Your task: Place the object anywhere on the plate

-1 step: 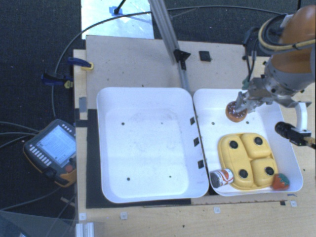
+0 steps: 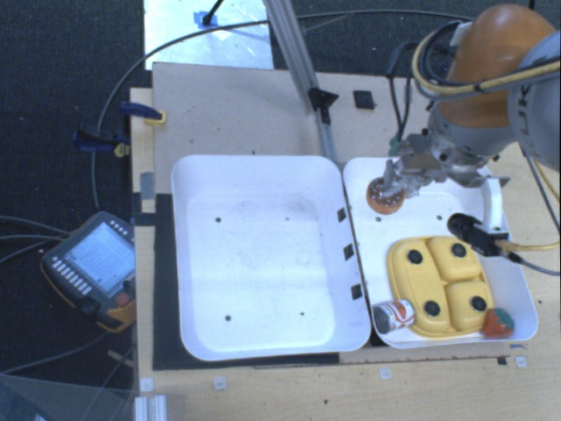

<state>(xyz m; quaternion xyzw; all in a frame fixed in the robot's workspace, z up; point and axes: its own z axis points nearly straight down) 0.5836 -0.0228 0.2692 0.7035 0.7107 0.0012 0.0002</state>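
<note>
While the jaws (image 2: pixel 390 185) pinch the brown donut-like object (image 2: pixel 385 198) at its edge, it could slip before reaching the yellow plate (image 2: pixel 438 286).

Counter (image 2: pixel 237 112): pale brown board surface, set over a dark carpeted floor (image 2: pixel 61 51) with grey cables (image 2: pixel 114 103) trailing across it. A bright reflective panel (image 2: pixel 206 20) lies beyond the counter's far edge, and a metal pole (image 2: pixel 294 46) slants across it. A handheld control pendant (image 2: pixel 92 270) rests on the floor at left, and blue clamps (image 2: pixel 131 112) grip the counter's left edge.
</note>
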